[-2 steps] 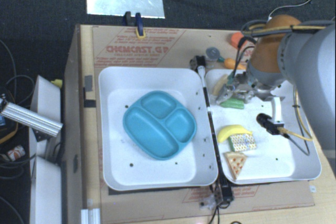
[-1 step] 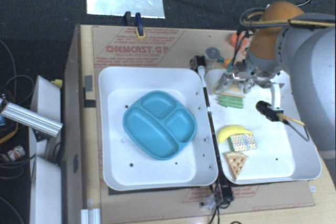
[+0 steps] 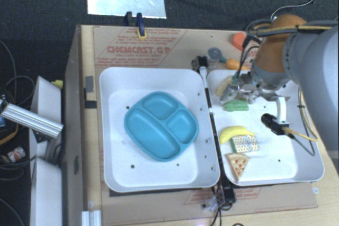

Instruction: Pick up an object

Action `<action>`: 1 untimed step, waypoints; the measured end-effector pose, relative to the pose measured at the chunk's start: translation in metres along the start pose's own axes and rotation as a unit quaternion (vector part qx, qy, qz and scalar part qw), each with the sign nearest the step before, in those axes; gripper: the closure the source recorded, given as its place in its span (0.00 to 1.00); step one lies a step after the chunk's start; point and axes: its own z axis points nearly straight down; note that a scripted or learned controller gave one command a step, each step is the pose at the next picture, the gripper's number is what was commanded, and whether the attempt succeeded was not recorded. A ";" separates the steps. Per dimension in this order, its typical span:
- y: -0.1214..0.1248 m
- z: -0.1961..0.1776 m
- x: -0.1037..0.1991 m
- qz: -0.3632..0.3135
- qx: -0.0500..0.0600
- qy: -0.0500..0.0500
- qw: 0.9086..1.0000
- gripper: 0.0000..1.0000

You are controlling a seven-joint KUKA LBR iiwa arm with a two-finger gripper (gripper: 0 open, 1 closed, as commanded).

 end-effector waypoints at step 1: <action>0.027 0.000 -0.001 -0.002 0.005 0.000 1.000 0.00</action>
